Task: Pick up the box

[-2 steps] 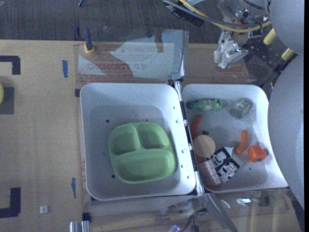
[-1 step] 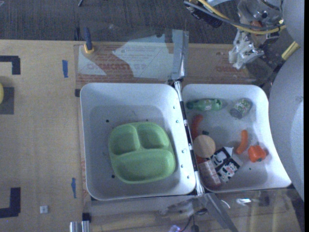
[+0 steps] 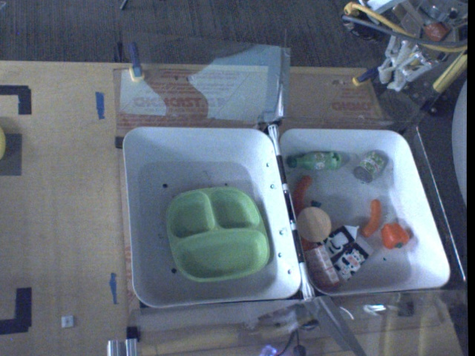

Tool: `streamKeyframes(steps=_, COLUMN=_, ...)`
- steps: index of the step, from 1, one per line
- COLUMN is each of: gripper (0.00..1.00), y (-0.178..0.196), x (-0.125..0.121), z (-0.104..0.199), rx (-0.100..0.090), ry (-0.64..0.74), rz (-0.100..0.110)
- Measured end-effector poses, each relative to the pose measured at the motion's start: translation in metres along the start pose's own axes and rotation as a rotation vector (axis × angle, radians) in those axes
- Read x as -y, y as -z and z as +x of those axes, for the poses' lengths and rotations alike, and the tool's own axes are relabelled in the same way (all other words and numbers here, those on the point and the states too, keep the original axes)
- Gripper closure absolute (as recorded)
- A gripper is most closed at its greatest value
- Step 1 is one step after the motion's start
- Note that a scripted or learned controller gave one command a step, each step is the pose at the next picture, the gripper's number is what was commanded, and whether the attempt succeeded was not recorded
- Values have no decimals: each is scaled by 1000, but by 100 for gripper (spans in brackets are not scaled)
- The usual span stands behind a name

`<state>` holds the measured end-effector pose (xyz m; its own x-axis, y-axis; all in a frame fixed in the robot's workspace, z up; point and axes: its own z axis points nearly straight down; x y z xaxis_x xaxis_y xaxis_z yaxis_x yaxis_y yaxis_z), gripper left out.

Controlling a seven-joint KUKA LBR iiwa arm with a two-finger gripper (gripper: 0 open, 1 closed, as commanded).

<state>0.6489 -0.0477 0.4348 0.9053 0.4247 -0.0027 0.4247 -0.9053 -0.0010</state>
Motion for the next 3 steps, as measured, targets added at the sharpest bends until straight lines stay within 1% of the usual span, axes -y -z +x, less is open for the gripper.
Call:
streamKeyframes(steps=1, gripper=100, y=0, x=-36, z=-5, rx=0, ry=369, rz=0)
streamKeyframes(steps=2, gripper=100, y=0, x=-104, z=-53, rx=1, ry=760, rz=1)
streamKeyframes(steps=3, gripper=100, y=0, x=-99, z=-26, rx=-3, ry=291, rz=-3)
